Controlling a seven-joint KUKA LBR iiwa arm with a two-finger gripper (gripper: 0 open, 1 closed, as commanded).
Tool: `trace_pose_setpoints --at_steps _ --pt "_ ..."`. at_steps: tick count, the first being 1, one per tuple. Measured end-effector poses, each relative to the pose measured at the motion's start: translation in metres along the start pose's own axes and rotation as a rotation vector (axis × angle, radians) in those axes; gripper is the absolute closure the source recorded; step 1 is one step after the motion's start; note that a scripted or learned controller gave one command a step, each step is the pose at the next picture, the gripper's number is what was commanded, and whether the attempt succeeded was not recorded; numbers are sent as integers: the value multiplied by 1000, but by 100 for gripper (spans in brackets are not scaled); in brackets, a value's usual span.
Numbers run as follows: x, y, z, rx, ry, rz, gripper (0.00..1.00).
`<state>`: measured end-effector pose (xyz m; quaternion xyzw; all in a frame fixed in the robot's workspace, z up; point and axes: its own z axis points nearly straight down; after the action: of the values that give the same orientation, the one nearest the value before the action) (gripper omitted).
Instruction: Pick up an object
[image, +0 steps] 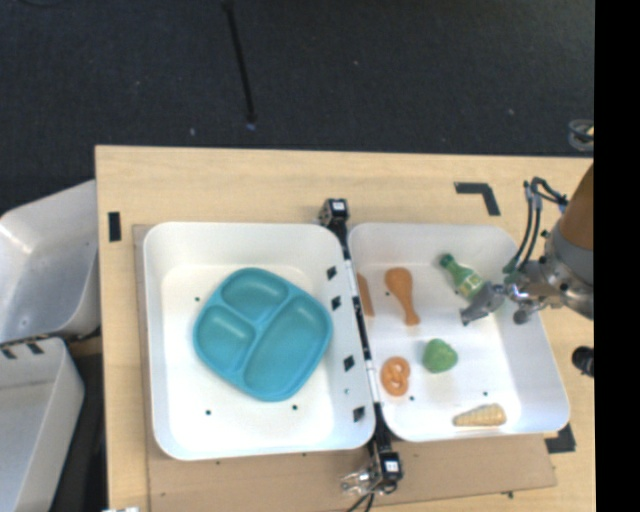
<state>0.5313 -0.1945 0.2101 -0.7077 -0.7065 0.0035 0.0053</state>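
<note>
The right bin (525, 370) holds several small toys. A green bottle (458, 272) lies near its back right. An orange drumstick-shaped piece (403, 292) lies to the bottle's left, and a green round lump (439, 355) sits in the middle. An orange pretzel-like ring (395, 375) and a tan cone (479, 416) lie toward the front. My gripper (497, 300) hangs low over the right side of this bin, just right of and below the green bottle. Nothing is visibly held in it.
The left bin (170, 400) carries a blue divided plate (263, 332). A thin brown strip (365, 295) lies by the divider between the bins. The grey arm with its cables comes in from the right edge.
</note>
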Motion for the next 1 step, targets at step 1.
trace_pose_setpoints --at_steps 1 --pt "0 3 -7 -13 -3 -4 0"
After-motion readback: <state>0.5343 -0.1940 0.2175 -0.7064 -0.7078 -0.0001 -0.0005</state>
